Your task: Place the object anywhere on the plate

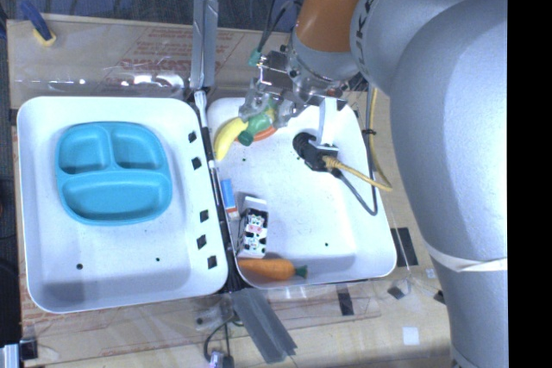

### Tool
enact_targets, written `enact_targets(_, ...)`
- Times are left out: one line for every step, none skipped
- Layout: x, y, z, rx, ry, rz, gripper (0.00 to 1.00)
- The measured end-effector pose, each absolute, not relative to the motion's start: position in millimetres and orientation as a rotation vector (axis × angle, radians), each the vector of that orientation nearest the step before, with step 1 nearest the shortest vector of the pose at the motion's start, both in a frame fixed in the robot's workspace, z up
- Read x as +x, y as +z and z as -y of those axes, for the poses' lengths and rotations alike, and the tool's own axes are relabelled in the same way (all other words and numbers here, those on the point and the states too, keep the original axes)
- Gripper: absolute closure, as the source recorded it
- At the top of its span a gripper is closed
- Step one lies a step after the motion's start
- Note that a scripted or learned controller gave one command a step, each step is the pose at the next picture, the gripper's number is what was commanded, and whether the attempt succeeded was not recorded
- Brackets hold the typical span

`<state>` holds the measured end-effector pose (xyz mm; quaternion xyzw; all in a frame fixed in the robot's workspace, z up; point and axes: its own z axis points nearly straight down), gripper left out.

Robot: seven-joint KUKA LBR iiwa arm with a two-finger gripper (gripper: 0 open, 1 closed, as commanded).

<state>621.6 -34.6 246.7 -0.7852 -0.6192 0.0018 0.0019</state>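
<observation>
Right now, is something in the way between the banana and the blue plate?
Yes. The banana lies in the right bin, the blue plate in the left bin. The bins' adjoining walls stand between them, so the banana must be lifted over.

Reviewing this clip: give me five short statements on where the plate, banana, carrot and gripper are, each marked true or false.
1. The blue plate lies in the left bin. True.
2. The banana lies on the plate. False: it is in the right bin, near its upper left corner.
3. A carrot lies at the near edge of the right bin. True.
4. The gripper is over the left bin. False: it is over the right bin, by the banana.
5. The plate has three compartments. True.
</observation>
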Motion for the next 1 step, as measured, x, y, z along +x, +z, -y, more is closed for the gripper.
enact_targets(656.0, 212.3, -48.5, -2.361, 0.003, 2.069, 1.0)
